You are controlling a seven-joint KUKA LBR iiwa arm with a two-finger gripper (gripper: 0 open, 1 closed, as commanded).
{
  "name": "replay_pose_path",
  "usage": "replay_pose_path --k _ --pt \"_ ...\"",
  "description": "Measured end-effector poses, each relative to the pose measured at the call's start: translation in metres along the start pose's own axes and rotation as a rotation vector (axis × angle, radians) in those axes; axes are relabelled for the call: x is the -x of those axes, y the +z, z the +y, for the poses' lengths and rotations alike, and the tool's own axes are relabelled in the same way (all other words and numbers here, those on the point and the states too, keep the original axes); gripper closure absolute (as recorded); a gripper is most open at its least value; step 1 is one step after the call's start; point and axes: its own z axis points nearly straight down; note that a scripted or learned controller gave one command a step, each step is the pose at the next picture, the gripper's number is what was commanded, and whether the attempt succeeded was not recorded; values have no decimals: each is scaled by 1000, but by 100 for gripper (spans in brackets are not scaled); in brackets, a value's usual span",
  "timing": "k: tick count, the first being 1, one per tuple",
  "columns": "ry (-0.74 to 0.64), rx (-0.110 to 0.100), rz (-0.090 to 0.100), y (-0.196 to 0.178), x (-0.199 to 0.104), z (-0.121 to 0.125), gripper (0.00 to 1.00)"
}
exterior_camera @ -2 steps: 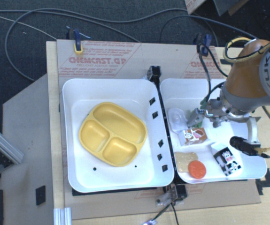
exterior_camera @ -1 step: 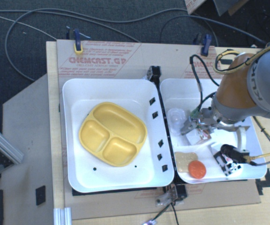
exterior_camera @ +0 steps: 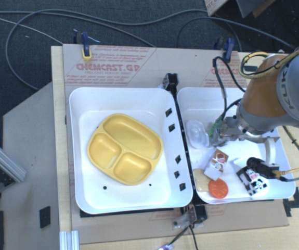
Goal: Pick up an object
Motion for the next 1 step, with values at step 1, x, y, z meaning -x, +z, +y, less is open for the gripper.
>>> replay_pose_path --k 1 --pt "-2 5 -2 -63 1 4 100"
